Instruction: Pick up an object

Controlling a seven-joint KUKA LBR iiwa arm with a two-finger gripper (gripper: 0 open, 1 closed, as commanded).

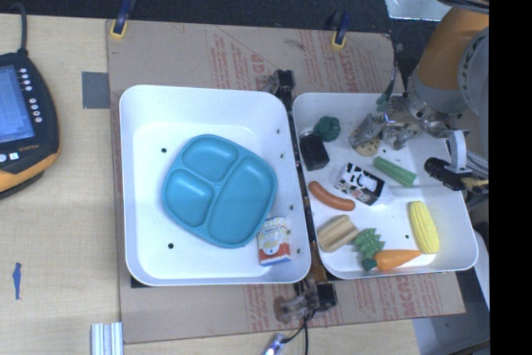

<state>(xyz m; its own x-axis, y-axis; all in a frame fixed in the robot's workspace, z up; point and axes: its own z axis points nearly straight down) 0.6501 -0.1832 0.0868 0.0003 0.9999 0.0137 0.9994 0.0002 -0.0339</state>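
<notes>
orange carrot (397,259), green top | yellow corn (424,226) beside | gripper (384,131) above bin

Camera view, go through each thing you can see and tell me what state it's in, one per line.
Blue plastic divided plate: lying flat in the left bin, nothing on it.
Small white carton: tipped on its side beside the plate.
Yellow corn cob: lying flat in the right bin.
Orange carrot: lying by the near rim.
Red sausage: lying flat.
Tool: low over the right bin.
</notes>
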